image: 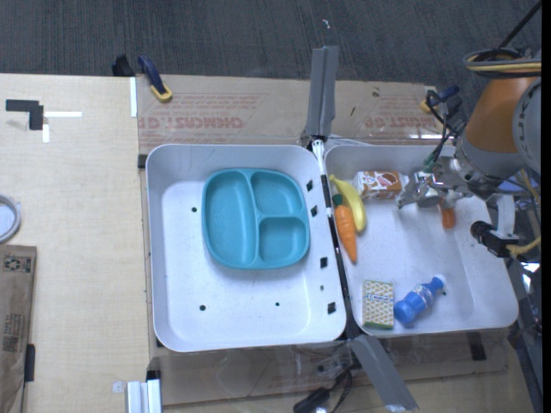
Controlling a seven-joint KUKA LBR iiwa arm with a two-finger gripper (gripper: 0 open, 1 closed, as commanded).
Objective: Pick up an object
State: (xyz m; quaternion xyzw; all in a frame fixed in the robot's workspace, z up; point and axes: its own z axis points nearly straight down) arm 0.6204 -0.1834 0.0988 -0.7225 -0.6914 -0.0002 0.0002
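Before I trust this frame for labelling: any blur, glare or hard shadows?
Camera view: evenly lit, shadows soft; blue plate and bottle read sharp; the hand looks slightly smeared; mild sheen on the left bin floor, no blown-out glare.

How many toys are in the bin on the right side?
5, maybe more hidden under the arm: a banana and carrot along the left wall, a snack packet at the far end, and a small box beside a blue bottle at the near end.

A robotics lab. Two white bins (164, 231) sit on a plywood bench (69, 213) with clamps (153, 77), tape marks and loose cables over dark carpet (215, 15).
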